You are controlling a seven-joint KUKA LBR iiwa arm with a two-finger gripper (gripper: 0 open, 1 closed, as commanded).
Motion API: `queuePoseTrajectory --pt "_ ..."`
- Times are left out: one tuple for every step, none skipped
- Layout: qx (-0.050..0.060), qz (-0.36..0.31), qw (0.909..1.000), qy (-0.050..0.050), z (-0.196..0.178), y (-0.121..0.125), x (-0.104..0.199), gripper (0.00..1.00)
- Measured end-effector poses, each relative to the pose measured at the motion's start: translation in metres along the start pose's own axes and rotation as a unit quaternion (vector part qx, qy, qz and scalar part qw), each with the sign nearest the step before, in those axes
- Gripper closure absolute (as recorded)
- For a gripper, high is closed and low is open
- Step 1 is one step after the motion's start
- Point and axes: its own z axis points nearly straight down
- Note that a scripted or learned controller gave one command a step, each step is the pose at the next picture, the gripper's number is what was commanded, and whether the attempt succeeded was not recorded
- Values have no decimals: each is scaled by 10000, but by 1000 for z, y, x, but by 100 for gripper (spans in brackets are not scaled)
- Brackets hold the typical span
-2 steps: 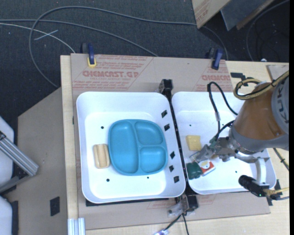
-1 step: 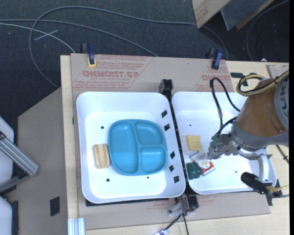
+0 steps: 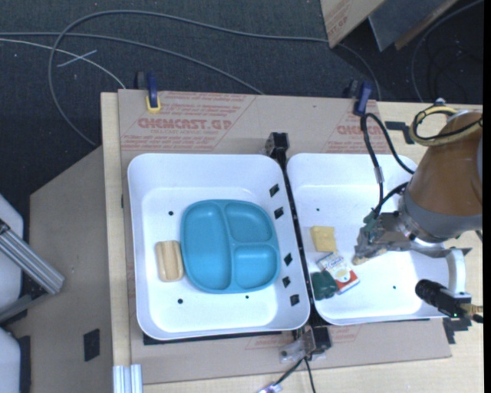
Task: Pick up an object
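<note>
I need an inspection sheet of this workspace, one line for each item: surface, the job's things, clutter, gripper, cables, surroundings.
Surface: bench bearing left bin and right bin, side by side.
Job's things: right bin holds a yellow block, a red-and-white packet and a dark green object; left bin holds a blue divided plate with a tan block beside it.
Clutter: nothing seen.
Gripper: gripper low over the right bin, right of the packet.
Cables: black cable running to the arm; thin cables on the floor.
Surroundings: dark floor, cardboard box at top.

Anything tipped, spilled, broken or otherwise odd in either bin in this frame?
Nothing stands out. The blue plate lies flat in the left bin with a tan block beside it. In the right bin, the yellow piece, small packet and green item lie loose but contained.
</note>
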Motion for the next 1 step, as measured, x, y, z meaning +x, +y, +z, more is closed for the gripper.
queuePoseTrajectory --pt "-3 2 10000 -3 -44 3 -4 100"
